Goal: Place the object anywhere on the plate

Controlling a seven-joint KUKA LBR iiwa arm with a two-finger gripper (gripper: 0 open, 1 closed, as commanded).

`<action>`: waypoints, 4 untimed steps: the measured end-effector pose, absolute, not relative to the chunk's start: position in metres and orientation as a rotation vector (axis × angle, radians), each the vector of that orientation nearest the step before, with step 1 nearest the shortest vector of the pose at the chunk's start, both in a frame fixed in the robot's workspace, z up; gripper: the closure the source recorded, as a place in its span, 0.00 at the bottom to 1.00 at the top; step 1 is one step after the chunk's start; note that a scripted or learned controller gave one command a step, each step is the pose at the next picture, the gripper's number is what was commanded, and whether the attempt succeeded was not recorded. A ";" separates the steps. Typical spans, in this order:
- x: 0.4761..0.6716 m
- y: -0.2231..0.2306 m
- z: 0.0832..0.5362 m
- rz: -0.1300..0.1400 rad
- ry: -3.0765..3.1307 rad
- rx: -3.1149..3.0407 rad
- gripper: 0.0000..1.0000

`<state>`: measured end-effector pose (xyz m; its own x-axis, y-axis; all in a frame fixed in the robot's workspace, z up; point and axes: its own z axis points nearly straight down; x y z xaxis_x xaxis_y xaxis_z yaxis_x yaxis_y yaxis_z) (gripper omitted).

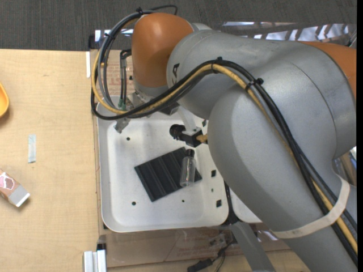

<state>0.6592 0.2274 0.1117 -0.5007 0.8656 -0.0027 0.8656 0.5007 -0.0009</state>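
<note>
"Well, nearest first: what's up front?"

"Arm's grey link (272,152), spans 3 to 5 o'clock of frame, cables (170,92) (black + yellow) run along it. Beneath it the white bin (113,208), near rim at 6 o'clock."

"Anything beside the bin?"

"Wooden bench top (51,95) on the 9 o'clock side. A pink-white packet (11,188) lies on it at 8 o'clock, cut by frame edge."

"And the plate?"

"Black ribbed plate (161,177), flat on bin floor abt mid-bin, turned at a slant. Obj = small clear cylinder (187,170), on its side across the plate's 3 o'clock end, touching it."

"Does the gripper have it?"

"No. Gripper (125,118) sits at the bin's 11 o'clock corner, well apart from the cylinder, mostly hidden under the wrist. Open or closed: can't tell."

"Rest of the bench?"

"Small pale strip (32,149) at 9 o'clock, farther back than the packet. Orange thing (3,101) at 10, cut by frame edge."

"Farthest?"

"Orange band (159,44) at 12 o'clock over the bin's far rim, then dark carpet (57,10) behind."
</note>
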 end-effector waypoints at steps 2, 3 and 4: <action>0.618 0.227 0.197 -0.004 0.837 3.027 0.00; 0.523 0.227 0.092 0.001 0.360 3.120 0.00; 0.544 0.207 0.260 -0.002 0.307 3.123 0.00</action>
